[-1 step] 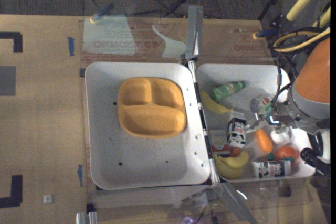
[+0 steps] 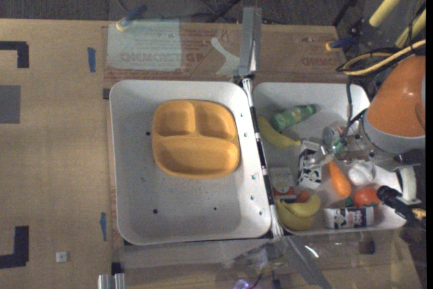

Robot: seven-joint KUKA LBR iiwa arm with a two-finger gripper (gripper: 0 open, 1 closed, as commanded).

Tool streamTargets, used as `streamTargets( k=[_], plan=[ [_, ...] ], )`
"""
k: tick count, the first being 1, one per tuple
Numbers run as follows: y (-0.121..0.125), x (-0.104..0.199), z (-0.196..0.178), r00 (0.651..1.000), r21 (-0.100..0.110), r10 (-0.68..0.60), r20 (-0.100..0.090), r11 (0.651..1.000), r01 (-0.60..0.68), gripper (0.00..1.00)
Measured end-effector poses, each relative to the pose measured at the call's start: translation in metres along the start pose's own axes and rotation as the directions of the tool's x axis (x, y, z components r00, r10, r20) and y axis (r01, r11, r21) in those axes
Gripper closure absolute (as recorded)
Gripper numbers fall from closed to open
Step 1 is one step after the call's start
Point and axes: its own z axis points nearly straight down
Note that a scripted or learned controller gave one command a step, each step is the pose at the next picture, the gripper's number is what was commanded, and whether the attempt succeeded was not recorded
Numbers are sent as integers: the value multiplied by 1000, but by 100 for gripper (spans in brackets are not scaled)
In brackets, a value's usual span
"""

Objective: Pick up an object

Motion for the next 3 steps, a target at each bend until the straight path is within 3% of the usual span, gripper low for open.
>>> streamTargets(
  k=[1,2,3],
  plan=[
    [4,2,-14,1000,-11,-2,-2,1000,2,100],
    [-2,49,-167,977,29,211,4,977,-211,100],
    [25,-38,-170,857,25,515,15,857,-515,100]
  ],
)
